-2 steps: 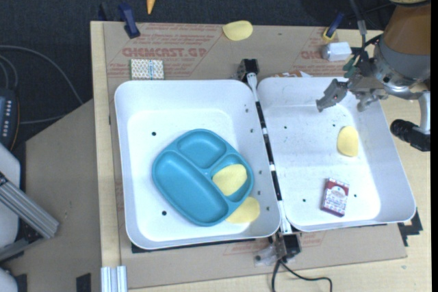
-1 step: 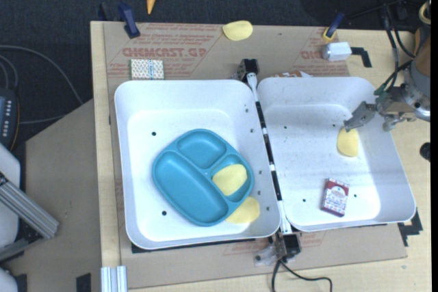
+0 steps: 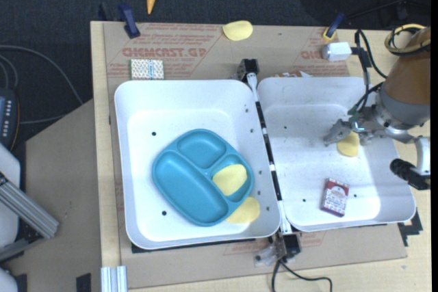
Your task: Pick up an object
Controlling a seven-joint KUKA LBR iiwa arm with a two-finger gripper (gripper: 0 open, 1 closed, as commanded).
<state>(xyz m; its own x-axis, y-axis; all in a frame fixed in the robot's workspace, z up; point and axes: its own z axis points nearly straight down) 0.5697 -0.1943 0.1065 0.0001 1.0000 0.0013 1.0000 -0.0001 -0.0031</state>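
Hovering end effector (image 3: pixel 344 133), fingers spread, touching yellow object (image 3: pixel 349 146), right bin (image 3: pixel 308 89)

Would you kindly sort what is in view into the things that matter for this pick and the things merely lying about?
In play:
- gripper, over the right bin
- small yellow piece, just beneath the gripper
- small red packet, same bin

Lying about:
- blue divided plate in the left bin
- yellow piece on the plate
- yellow piece beside the plate
- yellow piece on the bench
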